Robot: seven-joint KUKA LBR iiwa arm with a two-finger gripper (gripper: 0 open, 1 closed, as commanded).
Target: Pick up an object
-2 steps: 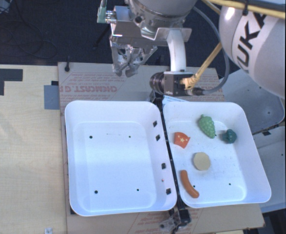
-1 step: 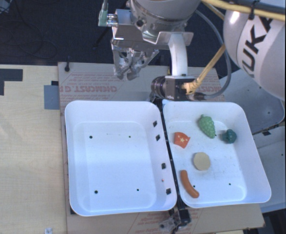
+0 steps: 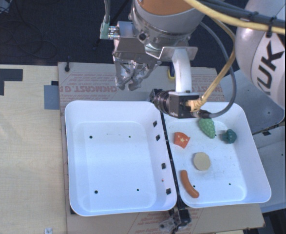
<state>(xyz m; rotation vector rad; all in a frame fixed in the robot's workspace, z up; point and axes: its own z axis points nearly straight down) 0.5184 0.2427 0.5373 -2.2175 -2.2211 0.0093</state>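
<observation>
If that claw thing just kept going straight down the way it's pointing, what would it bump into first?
Probably the brown board just behind the left bin, or that bin's back rim. The gripper hangs above that spot, away from the toys in the right bin. Depth is hard to judge.

You get one fixed camera, mounted above the worktop (image 3: 21, 130) and looking down at a slant, not straight overhead. It faces the far edge, where dark floor and cables sit along the top of the frame. Both white bins are fully in shot: left bin (image 3: 79, 199) and right bin (image 3: 255, 179), meeting near frame centre. You sit at medium range, near enough to make out the small items in the right bin. The arm (image 3: 167, 13) comes in from your right and crowds the upper middle, closer to the lens than the bins, hiding part of the far rim.
</observation>
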